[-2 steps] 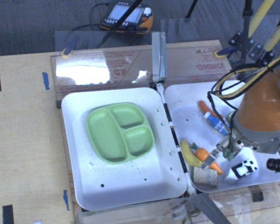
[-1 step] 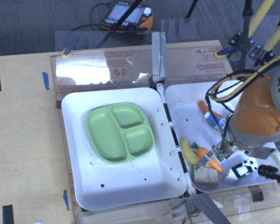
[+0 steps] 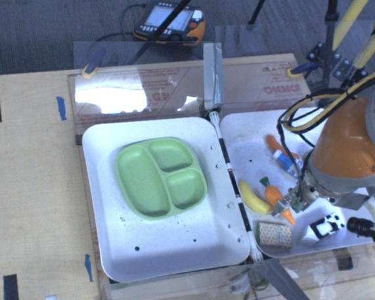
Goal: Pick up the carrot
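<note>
The carrot (image 3: 271, 192), orange with a green top, lies slanted in the right bin (image 3: 249, 137), just right of a yellow banana (image 3: 253, 198). Its green end points up-left and its orange tip (image 3: 288, 218) shows lower right. My gripper (image 3: 289, 202) is down in the bin directly over the carrot's middle and hides that part. The orange band of the arm (image 3: 345, 144) rises to the right of it. The carrot rests low in the bin.
An orange and blue marker (image 3: 282, 155) lies above the carrot. A patterned pouch (image 3: 275, 234) and a black-and-white object (image 3: 327, 226) sit near the bin's front wall. The left bin (image 3: 107, 206) holds a green divided plate (image 3: 160, 176).
</note>
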`<action>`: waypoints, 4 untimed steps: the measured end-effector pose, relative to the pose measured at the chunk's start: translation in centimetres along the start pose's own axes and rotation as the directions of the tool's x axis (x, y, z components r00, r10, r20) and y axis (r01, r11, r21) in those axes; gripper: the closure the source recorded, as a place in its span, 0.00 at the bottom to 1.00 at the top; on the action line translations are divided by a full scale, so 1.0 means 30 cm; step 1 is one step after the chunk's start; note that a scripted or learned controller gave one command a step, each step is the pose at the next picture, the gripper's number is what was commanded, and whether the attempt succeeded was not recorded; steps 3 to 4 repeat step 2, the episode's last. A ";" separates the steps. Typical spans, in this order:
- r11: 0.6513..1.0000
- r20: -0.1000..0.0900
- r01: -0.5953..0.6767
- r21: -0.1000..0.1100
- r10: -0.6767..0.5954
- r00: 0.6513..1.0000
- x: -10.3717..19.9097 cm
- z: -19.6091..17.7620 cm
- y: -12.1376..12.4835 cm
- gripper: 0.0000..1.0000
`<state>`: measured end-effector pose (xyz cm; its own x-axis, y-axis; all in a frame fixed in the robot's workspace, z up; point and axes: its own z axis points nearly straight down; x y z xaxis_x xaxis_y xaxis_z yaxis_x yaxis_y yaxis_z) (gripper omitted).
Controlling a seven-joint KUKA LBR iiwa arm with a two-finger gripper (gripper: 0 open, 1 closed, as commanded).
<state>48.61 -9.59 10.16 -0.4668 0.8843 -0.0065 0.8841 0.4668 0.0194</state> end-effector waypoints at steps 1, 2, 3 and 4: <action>1.000 0.001 -0.001 -0.002 0.001 1.000 0.000 -0.032 0.003 1.00; 0.973 -0.002 -0.230 0.020 0.230 0.973 0.114 -0.271 0.265 1.00; 0.973 -0.002 -0.230 0.020 0.230 0.973 0.114 -0.271 0.265 1.00; 0.973 -0.002 -0.230 0.020 0.230 0.973 0.114 -0.271 0.265 1.00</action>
